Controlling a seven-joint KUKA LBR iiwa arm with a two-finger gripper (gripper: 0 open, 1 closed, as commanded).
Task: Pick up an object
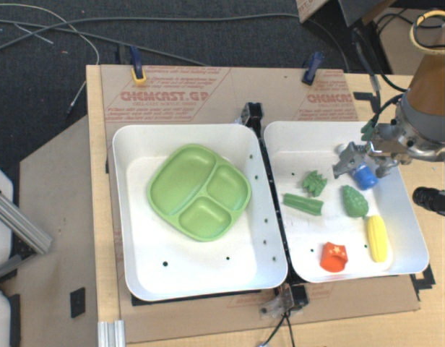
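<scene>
A cardboard-topped counter [208, 92] carries two shallow white bins. The left bin [136, 266] holds one green divided plate [199, 191]. The right bin [302, 262] holds six toy pieces: a blue piece [365, 177], three green vegetables, a yellow corn cob [377, 238], a red pepper [334, 256]. The pincer [356, 163] hovers at the blue piece; whether it is wide, narrow or gripping cannot be told. The toys look light, rigid, smooth plastic; the corn cob would best be taken across its middle.
</scene>
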